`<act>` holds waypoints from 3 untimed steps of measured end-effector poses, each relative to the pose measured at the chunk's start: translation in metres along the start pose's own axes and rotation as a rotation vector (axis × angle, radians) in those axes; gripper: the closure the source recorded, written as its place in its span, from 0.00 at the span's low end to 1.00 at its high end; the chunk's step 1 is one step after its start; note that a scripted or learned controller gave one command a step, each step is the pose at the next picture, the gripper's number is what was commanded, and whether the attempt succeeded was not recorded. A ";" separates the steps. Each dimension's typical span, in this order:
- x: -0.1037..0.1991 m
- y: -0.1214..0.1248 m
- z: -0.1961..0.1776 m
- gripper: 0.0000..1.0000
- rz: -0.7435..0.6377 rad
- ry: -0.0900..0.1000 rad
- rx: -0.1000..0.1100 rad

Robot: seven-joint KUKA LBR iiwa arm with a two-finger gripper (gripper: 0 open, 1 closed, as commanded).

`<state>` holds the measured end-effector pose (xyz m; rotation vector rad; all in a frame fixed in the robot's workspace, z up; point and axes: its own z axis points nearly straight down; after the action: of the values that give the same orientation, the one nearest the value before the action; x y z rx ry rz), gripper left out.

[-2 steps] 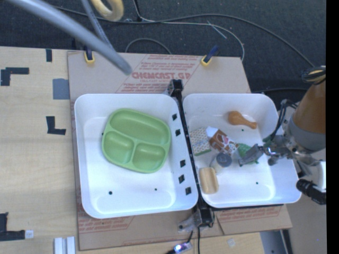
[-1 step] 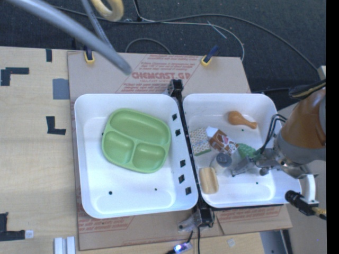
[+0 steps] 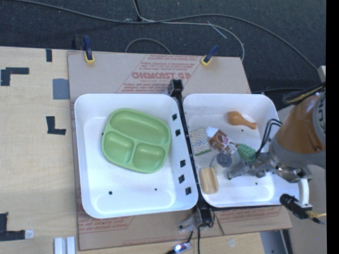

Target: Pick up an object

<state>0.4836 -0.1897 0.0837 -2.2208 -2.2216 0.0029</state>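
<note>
You have the arm point(image 3: 299, 128) reaching in from the right, its orange band over the right bin's point(image 3: 265, 103) far-right wall. The hand point(image 3: 237, 170) sits low inside that bin, grey and dark, pointing left toward the bin's middle. You cannot tell from this angle whether it is released or clenched, and nothing shows clearly between its tips.

Candidate objects, all in the right bin:
- Orange-tan drumstick-shaped toy point(image 3: 242, 120) near the back, apart from the rest.
- Patterned square packet point(image 3: 199, 141) beside the divider point(image 3: 181, 136).
- Red-and-white wrapped item point(image 3: 221, 140) just right of the packet.
- Small dark round piece point(image 3: 223, 160) just below the wrapped item, near the hand.
- Green item point(image 3: 246, 152) touching or just beside the arm's wrist; contact unclear.
- Tan bread-like block point(image 3: 208, 180) at the front-left corner, just left of the hand.

The left bin point(image 3: 85, 157) holds a green divided tray point(image 3: 136, 140), lying flat, toward the back.

Both bins rest on a cardboard sheet point(image 3: 159, 73) clamped at the rear to the worktop point(image 3: 32, 157). Cables point(image 3: 175, 23) run across the dark floor behind.
</note>
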 end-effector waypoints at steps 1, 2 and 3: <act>-0.001 0.001 -0.012 1.00 0.000 -0.002 -0.003; 0.003 0.000 -0.054 1.00 -0.002 0.001 -0.004; 0.002 0.004 -0.097 1.00 -0.002 0.000 -0.005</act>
<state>0.4879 -0.1878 0.1806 -2.2215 -2.2258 -0.0027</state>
